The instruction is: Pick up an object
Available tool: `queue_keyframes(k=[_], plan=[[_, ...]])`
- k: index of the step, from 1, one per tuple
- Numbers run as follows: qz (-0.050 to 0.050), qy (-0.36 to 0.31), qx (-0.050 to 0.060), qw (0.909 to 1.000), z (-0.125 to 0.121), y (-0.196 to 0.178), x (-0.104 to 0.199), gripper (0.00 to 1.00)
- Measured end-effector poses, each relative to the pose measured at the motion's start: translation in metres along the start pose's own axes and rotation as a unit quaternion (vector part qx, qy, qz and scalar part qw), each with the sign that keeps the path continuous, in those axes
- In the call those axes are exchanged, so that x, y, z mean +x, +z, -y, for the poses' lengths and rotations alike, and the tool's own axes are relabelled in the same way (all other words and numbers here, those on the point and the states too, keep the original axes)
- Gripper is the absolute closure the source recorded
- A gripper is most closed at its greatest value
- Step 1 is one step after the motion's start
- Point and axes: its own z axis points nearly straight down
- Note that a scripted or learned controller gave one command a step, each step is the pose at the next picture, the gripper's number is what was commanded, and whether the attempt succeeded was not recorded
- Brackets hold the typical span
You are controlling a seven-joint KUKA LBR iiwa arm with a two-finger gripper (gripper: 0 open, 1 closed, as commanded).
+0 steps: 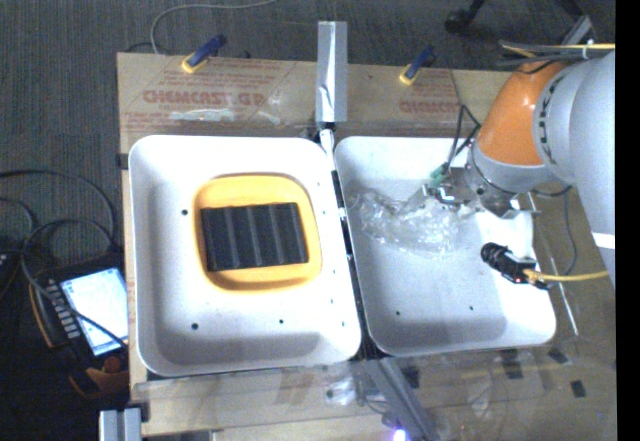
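Observation:
A crumpled clear plastic bag point(410, 221) lies in the right bin point(440, 324), toward its back and middle. My gripper point(450, 191) is low over the bag's right end, reaching in from the right under the orange-banded wrist point(515, 124). A small green bit point(438, 174) shows right at the gripper's tip; whether it is a separate thing I cannot tell. In the left bin point(165, 309) rests a yellow-orange tray with a black ribbed insert point(255, 234).
A metal post point(331, 79) stands at the back between the two bins, on a brown board point(210, 99) with two blue-and-yellow clamps. The grey arm point(600, 139) fills the space at the right edge of the right bin.

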Motion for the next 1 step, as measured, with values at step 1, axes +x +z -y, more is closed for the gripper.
queue_keyframes(k=[1], plan=[[0.002, -0.075, -0.002, 0.9972, -0.003, -0.0004, -0.0002, 0.0]])
